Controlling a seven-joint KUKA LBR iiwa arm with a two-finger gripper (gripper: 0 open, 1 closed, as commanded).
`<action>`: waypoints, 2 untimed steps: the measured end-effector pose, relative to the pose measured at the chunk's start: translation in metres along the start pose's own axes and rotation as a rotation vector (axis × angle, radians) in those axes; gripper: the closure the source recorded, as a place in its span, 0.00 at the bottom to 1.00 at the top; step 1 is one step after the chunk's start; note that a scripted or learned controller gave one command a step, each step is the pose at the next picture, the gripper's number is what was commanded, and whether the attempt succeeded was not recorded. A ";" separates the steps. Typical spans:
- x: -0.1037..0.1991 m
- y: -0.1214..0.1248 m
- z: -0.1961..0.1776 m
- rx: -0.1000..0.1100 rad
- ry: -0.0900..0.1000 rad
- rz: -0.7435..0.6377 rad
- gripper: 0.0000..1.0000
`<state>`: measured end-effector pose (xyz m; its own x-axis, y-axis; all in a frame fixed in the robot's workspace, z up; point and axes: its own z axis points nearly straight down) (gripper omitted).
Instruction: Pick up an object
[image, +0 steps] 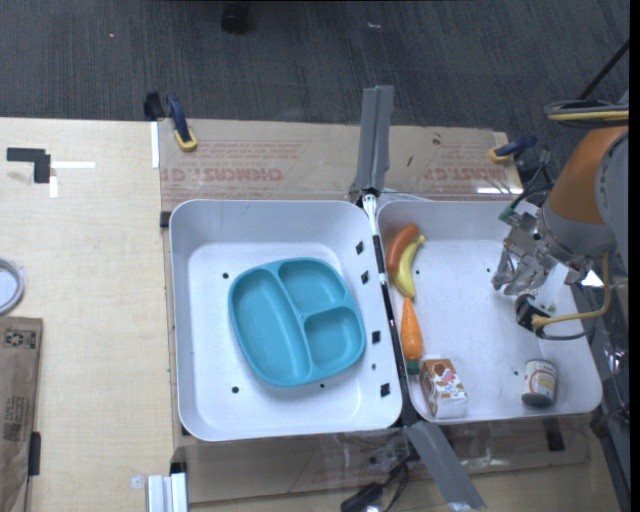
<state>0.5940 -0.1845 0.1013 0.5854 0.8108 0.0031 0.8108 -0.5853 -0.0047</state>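
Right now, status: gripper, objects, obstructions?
Gripper over right bin, holding nothing seen. Banana, carrot, carton, can lying loose. No obstruction seen.

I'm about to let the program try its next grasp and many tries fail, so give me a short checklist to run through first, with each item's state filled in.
1. Gripper holds nothing already: cannot tell, its fingers are too blurred to read.
2. Gripper sits over the right bin, where the objects lie: ok.
3. Something directly below the gripper to grasp: not ok, bare bin floor there.
4. Can free on all sides: ok, it stands alone near the bin's front right corner.
5. Banana and carrot clear of the bin wall: not ok, both lie against the left wall.
6. Juice box reachable: cannot tell, it is tucked in the front left corner.
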 end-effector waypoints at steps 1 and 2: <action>0.039 -0.024 -0.127 -0.004 -0.006 -0.033 1.00; 0.034 -0.015 0.001 0.000 -0.006 0.096 1.00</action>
<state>0.6021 -0.1482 0.1001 0.6602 0.7511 -0.0037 0.7511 -0.6602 -0.0042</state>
